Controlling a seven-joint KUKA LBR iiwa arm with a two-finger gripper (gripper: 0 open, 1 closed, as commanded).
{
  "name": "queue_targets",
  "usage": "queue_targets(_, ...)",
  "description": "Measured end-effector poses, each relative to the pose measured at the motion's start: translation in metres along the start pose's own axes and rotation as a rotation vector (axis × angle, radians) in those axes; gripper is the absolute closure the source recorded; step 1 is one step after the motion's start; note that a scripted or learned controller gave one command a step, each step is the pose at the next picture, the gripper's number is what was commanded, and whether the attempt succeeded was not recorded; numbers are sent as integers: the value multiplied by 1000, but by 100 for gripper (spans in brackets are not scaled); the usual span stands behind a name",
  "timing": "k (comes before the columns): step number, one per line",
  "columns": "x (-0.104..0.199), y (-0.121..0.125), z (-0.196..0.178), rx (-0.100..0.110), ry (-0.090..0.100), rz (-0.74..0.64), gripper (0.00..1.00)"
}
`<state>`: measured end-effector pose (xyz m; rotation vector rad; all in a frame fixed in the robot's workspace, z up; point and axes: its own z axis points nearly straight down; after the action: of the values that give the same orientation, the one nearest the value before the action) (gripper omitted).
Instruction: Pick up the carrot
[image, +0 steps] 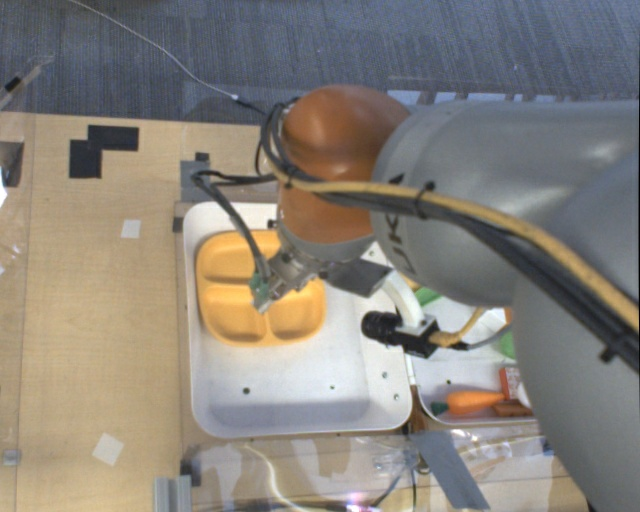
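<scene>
Two shallow white bins sit side by side on the wooden tabletop (90, 330): the left bin (300, 395) and the right bin (432, 400), of which only the near-left corner is visible beneath the arm. A yellow divided tray (225, 300) lies in the upper-left part of the left bin, its compartments separated by low ridges. The grey arm (520, 200) enters from the right and crosses over the right bin; its orange band (335, 160) stands above the wrist, which hangs over the right side of the yellow tray. The gripper (265, 290) lies at the lower end of the wrist, over the tray's central ridge; whether it is spread or closed cannot be told from this angle, and nothing is seen between its tips. A black cable (225, 205) loops from the wrist across the bin's upper edge. The carrot (475, 403) rests in the right bin near its front wall, lying roughly horizontal, well apart from the gripper. A green object (430, 296) shows partly beside the arm in the right bin.
</scene>
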<state>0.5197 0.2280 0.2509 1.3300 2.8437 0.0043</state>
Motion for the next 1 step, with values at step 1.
queue_targets(1,2,-3,69,5,1,232,100)
